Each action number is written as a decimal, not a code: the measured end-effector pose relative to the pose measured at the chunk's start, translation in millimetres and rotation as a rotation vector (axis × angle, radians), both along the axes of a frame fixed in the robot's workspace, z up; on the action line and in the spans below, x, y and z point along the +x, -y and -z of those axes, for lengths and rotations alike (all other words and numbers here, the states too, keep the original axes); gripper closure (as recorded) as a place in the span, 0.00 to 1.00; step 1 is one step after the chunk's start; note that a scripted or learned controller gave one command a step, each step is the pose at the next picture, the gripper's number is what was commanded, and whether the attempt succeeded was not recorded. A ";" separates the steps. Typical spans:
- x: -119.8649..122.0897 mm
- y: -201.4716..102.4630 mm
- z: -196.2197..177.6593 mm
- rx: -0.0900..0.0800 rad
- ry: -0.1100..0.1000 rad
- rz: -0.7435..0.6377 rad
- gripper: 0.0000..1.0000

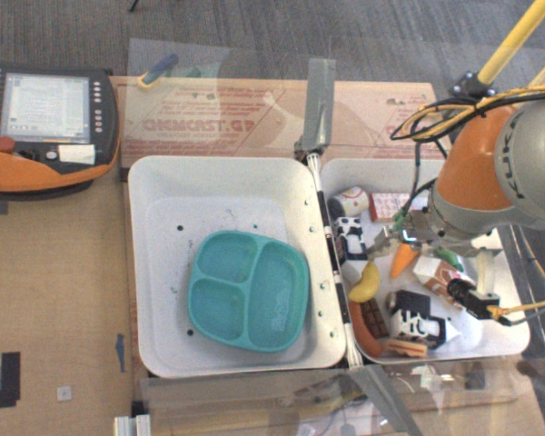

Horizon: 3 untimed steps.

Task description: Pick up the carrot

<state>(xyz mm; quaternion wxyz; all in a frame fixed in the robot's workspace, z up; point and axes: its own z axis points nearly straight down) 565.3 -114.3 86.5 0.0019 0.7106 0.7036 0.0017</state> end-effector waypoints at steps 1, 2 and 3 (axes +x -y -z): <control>0.5 1.6 -10.8 0.000 0.002 0.005 1.00; 0.9 1.8 -20.5 0.000 0.003 0.006 1.00; -11.8 -45.8 -98.2 0.001 -0.005 0.052 1.00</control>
